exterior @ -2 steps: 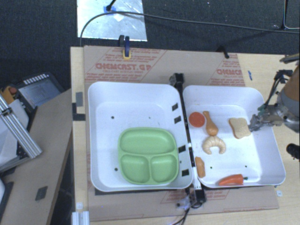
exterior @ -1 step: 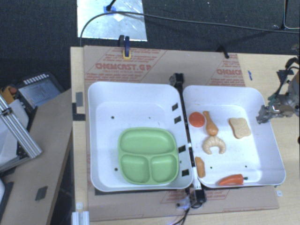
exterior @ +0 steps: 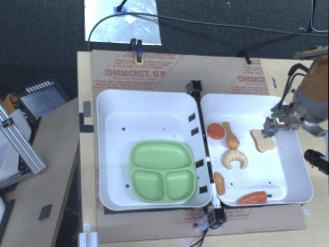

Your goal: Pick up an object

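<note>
1. Layout: two white bins sit side by side on the bench. The left bin holds a green divided plate. The right bin holds the loose items.
2. Candidate items in the right bin: a slice of bread near the right wall; a croissant at the centre; a drumstick just above the croissant; a red round slice touching the drumstick on its left; a small orange piece beside the dividing wall; a carrot near the front wall.
3. Arm position: the arm reaches in from the right. The claw sits low over the right bin, just above the upper edge of the bread.
4. Claw state: cannot be determined from this view. Nothing is seen clamped in it.
5. Step in hand, as judged: approach to the grasp, with the bread as the likely target. No item is lifted; every item lies on the bin floor.
6. Next move calls for: alignment over the bread, a descent to bin-floor level, closure across the slice, then a straight lift. The slice lies flat and thin, so a poor bite may slip off
</note>
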### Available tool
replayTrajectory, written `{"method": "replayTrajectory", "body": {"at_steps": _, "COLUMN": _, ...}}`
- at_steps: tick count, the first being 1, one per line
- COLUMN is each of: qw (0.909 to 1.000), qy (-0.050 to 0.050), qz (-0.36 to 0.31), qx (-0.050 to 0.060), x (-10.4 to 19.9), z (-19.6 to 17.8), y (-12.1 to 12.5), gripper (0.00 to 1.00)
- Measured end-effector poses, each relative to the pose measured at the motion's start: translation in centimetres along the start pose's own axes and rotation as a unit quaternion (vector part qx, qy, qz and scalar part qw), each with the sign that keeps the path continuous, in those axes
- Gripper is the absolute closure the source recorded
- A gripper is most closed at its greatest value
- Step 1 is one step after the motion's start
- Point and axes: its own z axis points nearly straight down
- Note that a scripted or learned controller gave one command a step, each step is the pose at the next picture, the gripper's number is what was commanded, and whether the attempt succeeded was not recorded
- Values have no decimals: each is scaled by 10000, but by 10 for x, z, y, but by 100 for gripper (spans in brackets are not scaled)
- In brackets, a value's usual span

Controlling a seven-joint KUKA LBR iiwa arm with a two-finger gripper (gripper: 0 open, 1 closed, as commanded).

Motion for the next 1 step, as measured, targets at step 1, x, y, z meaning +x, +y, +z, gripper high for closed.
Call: {"method": "replayTrajectory", "body": {"at_steps": 1, "qw": 10000, "qy": 4, "qz": -6, "qx": 0, "x": 57, "z": -6, "y": -5, "gripper": 100}}
